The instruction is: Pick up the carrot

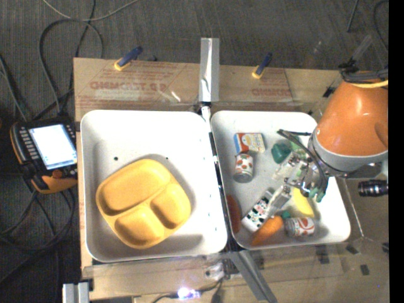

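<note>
Carrot (267,230) lies at near edge of right bin (328,231), between carton (259,211) and can (299,226). Gripper (302,180) hovers just above-right; jaws' state: cannot tell. Advice: approach steeply, straddling carrot crosswise, clear of neighbours.

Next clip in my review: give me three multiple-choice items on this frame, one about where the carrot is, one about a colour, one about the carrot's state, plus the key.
1. Where does the carrot lie?
A. In the right bin, near its front edge
B. On the yellow tray
C. On the floor

2. What colour is the divided tray in the left bin?
A. Blue
B. Yellow
C. Black

3. What is the state of the carrot?
A. Lifted above the bin
B. Standing upright in the tray
C. Lying on the bin floor among other items

Key: 1 A, it sits at the right bin's front beside a small can. 2 B, the tray is plainly yellow. 3 C, it rests flat, with the gripper above and behind it.
</note>
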You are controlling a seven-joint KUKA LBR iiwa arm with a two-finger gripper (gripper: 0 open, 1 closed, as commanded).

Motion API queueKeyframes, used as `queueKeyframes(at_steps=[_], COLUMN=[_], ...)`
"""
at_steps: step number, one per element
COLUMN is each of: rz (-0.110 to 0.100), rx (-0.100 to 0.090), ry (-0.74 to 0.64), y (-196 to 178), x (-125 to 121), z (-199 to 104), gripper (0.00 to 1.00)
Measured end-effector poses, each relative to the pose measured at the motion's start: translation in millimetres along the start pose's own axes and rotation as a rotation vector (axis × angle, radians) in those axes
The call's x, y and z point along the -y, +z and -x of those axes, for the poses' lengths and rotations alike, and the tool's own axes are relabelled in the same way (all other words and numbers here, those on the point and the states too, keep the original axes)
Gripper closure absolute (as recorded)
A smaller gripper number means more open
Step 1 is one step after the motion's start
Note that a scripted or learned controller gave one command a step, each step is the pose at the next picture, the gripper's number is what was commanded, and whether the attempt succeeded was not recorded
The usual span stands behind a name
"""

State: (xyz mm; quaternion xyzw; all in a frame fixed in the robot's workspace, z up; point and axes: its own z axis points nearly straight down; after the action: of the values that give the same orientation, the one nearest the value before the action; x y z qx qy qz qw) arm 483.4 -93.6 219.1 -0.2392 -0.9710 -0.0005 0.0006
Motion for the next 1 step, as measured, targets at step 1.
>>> queueKeyframes(at_steps=[1], rz=[-0.001], rx=[-0.002], ry=[-0.104], y=[63.5], x=[21.8], z=[10.6], gripper=[0.0])
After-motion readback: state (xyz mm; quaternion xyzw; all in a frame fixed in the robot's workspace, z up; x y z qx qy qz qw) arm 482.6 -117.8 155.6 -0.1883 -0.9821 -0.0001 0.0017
